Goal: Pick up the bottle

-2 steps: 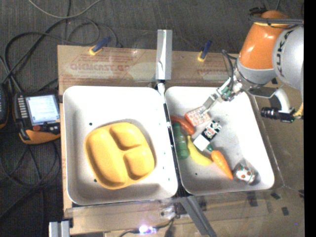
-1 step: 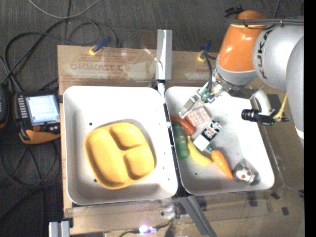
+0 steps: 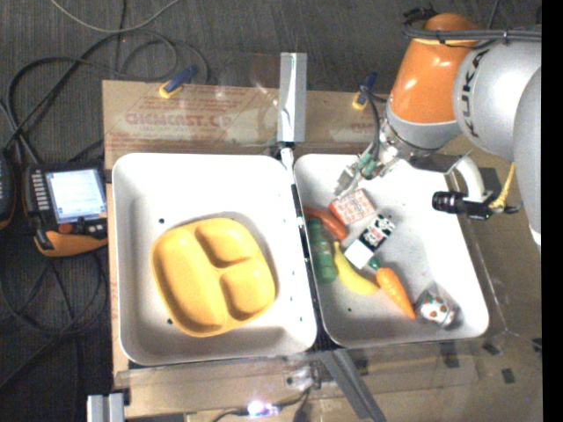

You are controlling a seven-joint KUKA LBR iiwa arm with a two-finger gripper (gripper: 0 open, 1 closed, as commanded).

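The small white bottle with a cow-patterned label [image 3: 369, 243] lies in the white right-hand bin [image 3: 466, 262], near its centre, ungrasped. The pincer [image 3: 362, 170] hovers at its twelve o'clock; how wide it stands I cannot tell. Picking remains undone.

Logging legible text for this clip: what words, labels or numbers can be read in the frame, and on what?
"CHEMCAST": red print on the clear sheet over the brown board behind the bins; the letters after it blur.
"KUKA": partly visible on the grey arm housing.
Small handheld screen: too small to read.
Red-and-white carton and black-and-white carton: print illegible.
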